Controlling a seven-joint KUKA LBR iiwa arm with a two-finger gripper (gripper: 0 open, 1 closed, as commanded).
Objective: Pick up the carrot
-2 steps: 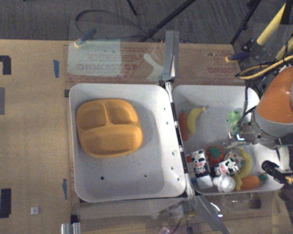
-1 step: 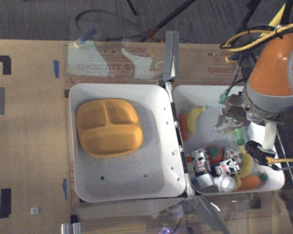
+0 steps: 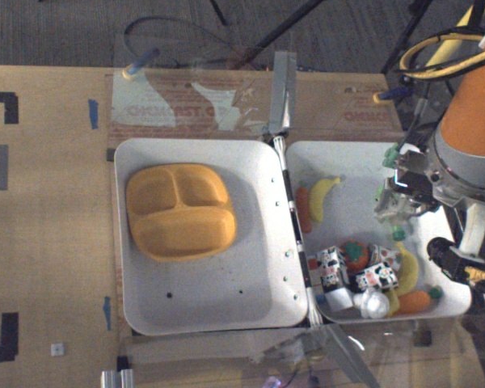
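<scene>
1 carrot (image 3: 413,301) lies in right bin (image 3: 364,164); tool (image 3: 398,209) state unclear.

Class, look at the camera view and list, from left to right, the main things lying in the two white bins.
Yellow divided plate → small carrot by the divider → banana → black-and-white carton → carrot in the right bin's near corner.

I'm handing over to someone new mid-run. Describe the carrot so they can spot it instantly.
Look in the right bin, down at its near right corner. The carrot lies there on its side, orange with a green tip, just right of the white cup. The bananas beside it are yellow; a second orange piece lies at the far left wall.
</scene>
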